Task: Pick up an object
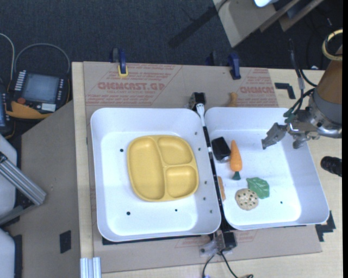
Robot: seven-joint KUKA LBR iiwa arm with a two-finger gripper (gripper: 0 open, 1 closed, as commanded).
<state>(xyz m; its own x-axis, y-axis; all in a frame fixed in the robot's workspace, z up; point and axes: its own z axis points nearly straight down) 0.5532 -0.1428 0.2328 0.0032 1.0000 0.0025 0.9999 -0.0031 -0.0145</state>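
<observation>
I see the left bin [109, 163] holding a yellow divided plate [162, 167]; in the right bin [304, 179] lie a carrot [235, 156], lettuce leaf [259, 187] and cookie [247, 199], lower centre. My tool [284, 136], upper right, hangs with fingers apart, holding nothing: I judge this the approach, and next I must descend over one object.

Bright, even overhead light: both white bins, left [109, 163] and right [304, 184], run near clipping, with the flat floor washed out and little surface detail, while the dark floor [136, 27] above the bench [163, 81] goes almost black. Shadows are soft and short, a faint one hugging the yellow tray [162, 167] on its lower edge and small ones beside the carrot [235, 156]. Focus is decent mid-frame with printed board lettering legible, but it is low-res and slightly soft, and a blown-out glare spot [263, 2] sits at the top edge.
</observation>
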